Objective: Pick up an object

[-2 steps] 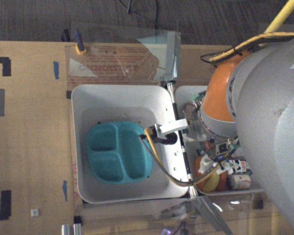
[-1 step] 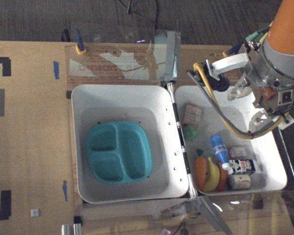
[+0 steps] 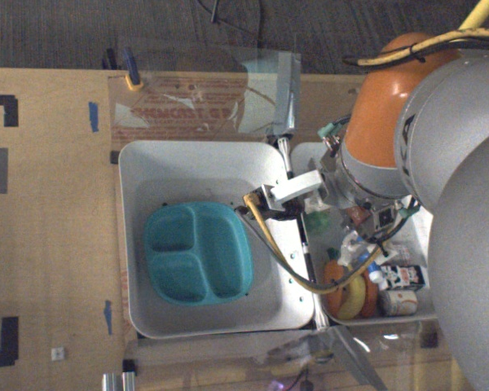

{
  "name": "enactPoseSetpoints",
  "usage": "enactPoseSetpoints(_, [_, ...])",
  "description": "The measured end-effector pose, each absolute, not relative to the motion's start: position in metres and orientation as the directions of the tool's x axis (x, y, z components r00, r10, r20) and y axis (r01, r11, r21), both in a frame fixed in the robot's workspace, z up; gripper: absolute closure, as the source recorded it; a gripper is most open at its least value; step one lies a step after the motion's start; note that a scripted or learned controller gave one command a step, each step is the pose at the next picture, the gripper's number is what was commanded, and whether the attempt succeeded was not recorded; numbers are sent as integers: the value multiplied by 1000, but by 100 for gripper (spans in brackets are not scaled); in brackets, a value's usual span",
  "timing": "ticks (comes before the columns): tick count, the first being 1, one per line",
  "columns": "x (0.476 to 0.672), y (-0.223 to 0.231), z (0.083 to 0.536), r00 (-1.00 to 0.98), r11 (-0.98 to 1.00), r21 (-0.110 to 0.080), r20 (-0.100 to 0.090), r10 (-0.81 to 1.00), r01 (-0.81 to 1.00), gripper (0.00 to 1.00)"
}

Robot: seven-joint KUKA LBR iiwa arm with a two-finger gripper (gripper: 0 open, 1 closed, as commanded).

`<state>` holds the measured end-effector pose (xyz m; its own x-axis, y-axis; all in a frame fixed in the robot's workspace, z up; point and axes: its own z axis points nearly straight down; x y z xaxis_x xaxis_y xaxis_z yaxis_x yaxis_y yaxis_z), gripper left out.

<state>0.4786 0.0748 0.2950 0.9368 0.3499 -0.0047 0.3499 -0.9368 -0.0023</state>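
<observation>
Fingers [image 3: 354,236] are down over the right bin [image 3: 308,160], tucked under the big grey wrist. From up here I can't tell whether they're wide or narrow, or whether anything sits between them. Close around them is a jumble: something green [image 3: 316,212] just on their view-left side, and a banana [image 3: 356,297] and an orange fruit [image 3: 332,277] just toward the view's lower edge from them. A white carton with dark print [image 3: 404,276] and a small pale tub [image 3: 399,302] lie beside those.

Well away from the fingers, across the shared rim, the left bin [image 3: 147,165] carries a teal divided plate [image 3: 197,252], lying flat.

Both bins sit on a pale wooden bench [image 3: 49,218] marked with blue tape [image 3: 94,116] and black corner marks [image 3: 4,108]. A clear plastic sheet with red print [image 3: 183,108] lies past the left bin, and dark carpet [image 3: 81,10] runs beyond the bench edge.

The arm covers most of the right bin, so much of the heap is cut off, and the small things nearest the fingers are too blurred to name
</observation>
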Motion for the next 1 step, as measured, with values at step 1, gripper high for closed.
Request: enactPoseSetpoints(1, [479, 75, 295, 937, -937, -2, -4, 349, 349, 0])
